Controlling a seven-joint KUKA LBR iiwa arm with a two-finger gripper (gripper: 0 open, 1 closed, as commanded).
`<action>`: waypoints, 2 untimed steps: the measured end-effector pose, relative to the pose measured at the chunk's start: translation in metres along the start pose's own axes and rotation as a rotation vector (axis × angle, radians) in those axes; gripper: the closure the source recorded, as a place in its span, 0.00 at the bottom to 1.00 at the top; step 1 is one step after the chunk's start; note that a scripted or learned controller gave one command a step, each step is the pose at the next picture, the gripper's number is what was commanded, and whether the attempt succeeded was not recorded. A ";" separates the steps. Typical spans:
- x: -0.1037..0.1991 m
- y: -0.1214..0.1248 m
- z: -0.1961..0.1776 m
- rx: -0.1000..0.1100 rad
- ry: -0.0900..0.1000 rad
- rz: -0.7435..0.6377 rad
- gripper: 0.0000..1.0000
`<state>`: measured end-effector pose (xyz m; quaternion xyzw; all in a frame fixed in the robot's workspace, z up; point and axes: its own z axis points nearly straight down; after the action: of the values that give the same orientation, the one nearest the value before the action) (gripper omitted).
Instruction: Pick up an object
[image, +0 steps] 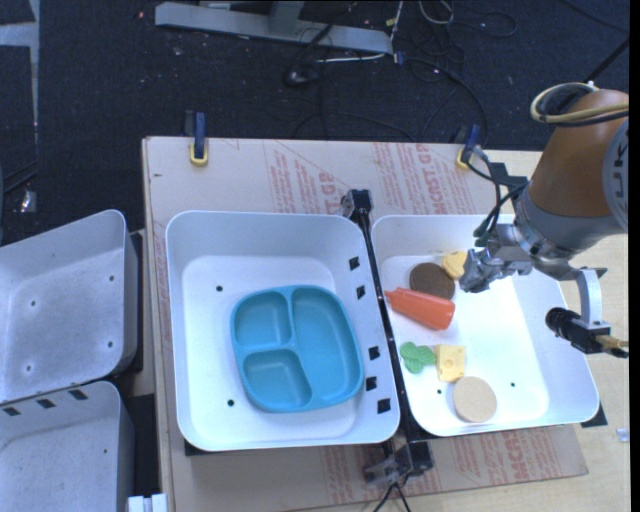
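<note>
Camera view: gripper (478, 272) low in right bin (560, 400); finger state cannot be determined, nothing visibly held. Yellow piece (455, 264) just beside it, brown disc (431, 280) near. Judged light, rigid, smooth toy food; grasp across edges.

White bins (190, 240); blue divided tray (296, 347); orange carrot (421, 308); brown cookie (432, 280); green piece (417, 355); yellow cheese wedge (452, 362); tan round disc (474, 399).

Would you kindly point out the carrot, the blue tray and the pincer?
carrot (421, 308): camera view, mid-body.
blue tray (296, 346): camera view, central divider.
pincer (476, 274): camera view, between fingertips.
</note>
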<state>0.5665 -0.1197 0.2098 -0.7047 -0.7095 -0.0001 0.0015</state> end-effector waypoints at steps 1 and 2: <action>0.041 -0.023 -0.006 0.000 0.000 0.001 1.00; 0.088 -0.037 -0.020 -0.001 -0.001 0.000 1.00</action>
<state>0.5290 -0.0323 0.2298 -0.7046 -0.7096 -0.0003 0.0009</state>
